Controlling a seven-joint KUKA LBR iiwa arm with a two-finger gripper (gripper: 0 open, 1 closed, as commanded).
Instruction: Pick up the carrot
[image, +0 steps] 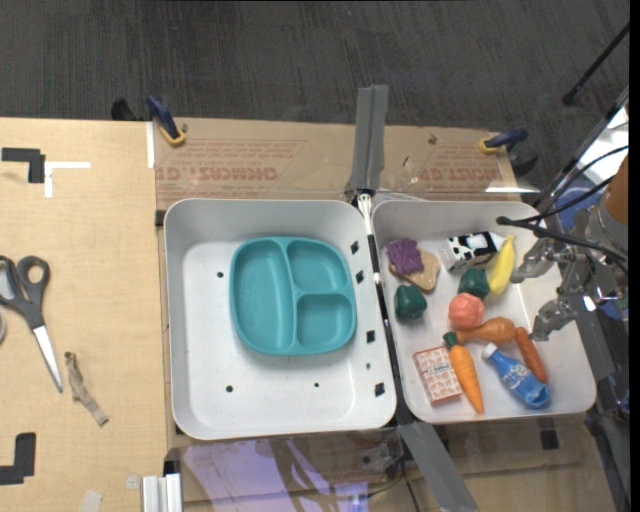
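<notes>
Cardboard behind the bins (280, 165) has red print, mirrored/upside down, not readable. Small red-and-white packet (436, 373) has print too small to read. Carrot (466, 376) lies in the right bin (575, 395) near its front edge, touching the packet on one side, blue bottle (518, 378) just beside on the other. Tomato (466, 311) and an orange piece (492, 329) crowd its top end. Gripper (560, 290) hangs at the bin's right edge, grasping nothing; finger state can't tell. Left bin (190, 330) holds a teal tray (294, 296), open floor around it.
</notes>
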